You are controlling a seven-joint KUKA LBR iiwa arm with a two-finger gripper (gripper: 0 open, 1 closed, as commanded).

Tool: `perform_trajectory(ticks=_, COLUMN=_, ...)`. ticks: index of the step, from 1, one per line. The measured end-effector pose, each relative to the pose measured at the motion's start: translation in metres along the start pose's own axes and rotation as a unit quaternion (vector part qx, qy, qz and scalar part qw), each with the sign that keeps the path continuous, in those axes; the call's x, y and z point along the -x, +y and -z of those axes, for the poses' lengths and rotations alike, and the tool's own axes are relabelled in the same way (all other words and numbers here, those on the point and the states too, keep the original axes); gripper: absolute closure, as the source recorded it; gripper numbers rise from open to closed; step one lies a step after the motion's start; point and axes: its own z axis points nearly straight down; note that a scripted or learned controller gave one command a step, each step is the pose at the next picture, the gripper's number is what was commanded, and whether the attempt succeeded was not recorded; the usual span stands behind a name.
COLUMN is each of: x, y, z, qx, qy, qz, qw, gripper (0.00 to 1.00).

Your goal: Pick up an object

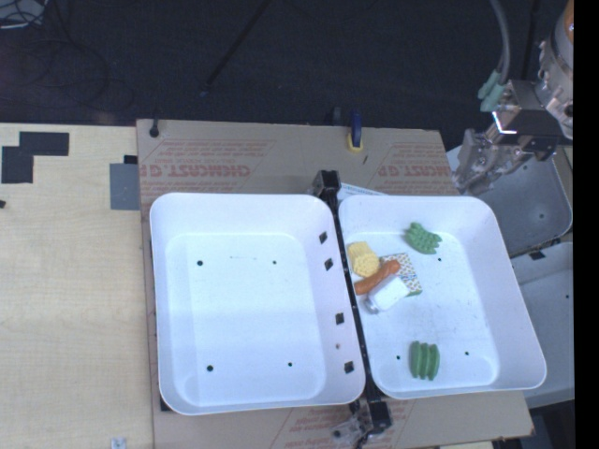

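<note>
Several small things lie in the right bin (524,344), clustered against its left wall: a yellow waffle-textured round piece (362,259), an orange-red sausage-like piece (377,277) slanting across just below it, a white block (390,295) touching the sausage's lower side, and a patterned card (409,274) partly under them. From that cluster, a green leafy toy (422,239) sits at about two o'clock, near but apart; a second green piece (424,360) — ribbed, like a bunch of pods — lies at about five o'clock, well apart, close to the bin's front wall.

The left bin (178,251) stands beside the right one, the two meeting along a black clipped seam (339,288). Both rest on a brown cardboard sheet (253,162) atop the pale wooden bench (65,288).

At roughly one o'clock from the cluster, beyond the right bin's far corner and above the bench edge, hangs the gripper (479,168) — well apart from every object, nothing between its fingers; whether the jaws are apart or together I cannot tell.
</note>
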Motion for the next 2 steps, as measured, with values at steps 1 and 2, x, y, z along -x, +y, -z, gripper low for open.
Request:
perform_trajectory(ticks=1, x=-0.0145, y=0.0269, z=-0.0037, qx=-0.002, qy=-0.001, qz=-0.001, qw=1.0, gripper=1.0)
perform_trajectory(ticks=2, x=-0.0155, y=0.0264, z=0.0061, qx=-0.004, qy=-0.001, qz=0.002, qw=1.0, gripper=1.0)
